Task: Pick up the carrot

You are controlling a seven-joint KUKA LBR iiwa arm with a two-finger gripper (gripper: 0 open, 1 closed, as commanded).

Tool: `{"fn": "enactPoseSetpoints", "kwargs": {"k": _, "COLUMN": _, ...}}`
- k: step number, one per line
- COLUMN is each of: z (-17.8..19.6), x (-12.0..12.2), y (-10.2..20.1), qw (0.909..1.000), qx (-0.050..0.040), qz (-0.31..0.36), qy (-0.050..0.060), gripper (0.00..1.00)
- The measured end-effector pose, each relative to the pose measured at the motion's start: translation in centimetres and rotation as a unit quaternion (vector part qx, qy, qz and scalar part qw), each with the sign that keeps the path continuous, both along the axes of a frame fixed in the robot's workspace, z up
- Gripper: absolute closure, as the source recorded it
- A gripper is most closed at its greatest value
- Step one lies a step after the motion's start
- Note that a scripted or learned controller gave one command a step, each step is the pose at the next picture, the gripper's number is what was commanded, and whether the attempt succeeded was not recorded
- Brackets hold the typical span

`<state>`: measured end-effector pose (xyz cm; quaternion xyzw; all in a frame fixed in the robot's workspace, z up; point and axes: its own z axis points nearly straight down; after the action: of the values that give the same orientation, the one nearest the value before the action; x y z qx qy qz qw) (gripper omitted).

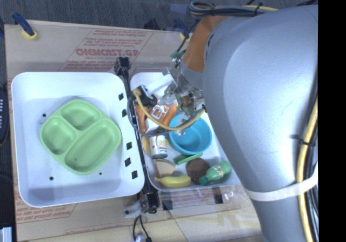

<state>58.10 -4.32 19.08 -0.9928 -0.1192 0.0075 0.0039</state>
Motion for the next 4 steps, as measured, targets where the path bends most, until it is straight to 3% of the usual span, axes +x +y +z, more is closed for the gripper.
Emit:
{"fn": "enactPoseSetpoints", "kwargs": {"k": 1, "z": -7.7, "x": 2.3, "y": -5.0, "qw": 0.9998, "qx": 0.0001, "qz": -0.012, "qy": -0.017, "gripper": 0.00}}
{"fn": "enactPoseSetpoints", "kwargs": {"k": 2, "z": -6.6, "x": 2.5, "y": -5.0, "qw": 0.9998, "qx": 0.0003, "qz": -0.007, "qy": -0.018, "gripper": 1.00}}
{"fn": "enactPoseSetpoints", "kwargs": {"k": 3, "z": 0.3, "x": -2.7, "y": 2.6, "qw": 0.9999, "qx": 0.0004, "qz": -0.009, "qy": -0.006, "gripper": 1.00}}
{"fn": "enactPoseSetpoints", "kwargs": {"k": 4, "z": 19.8, "x": -3.4, "y": 2.6, "qw": 0.9999, "qx": -0.0021, "qz": -0.008, "qy": -0.009, "gripper": 1.00}}
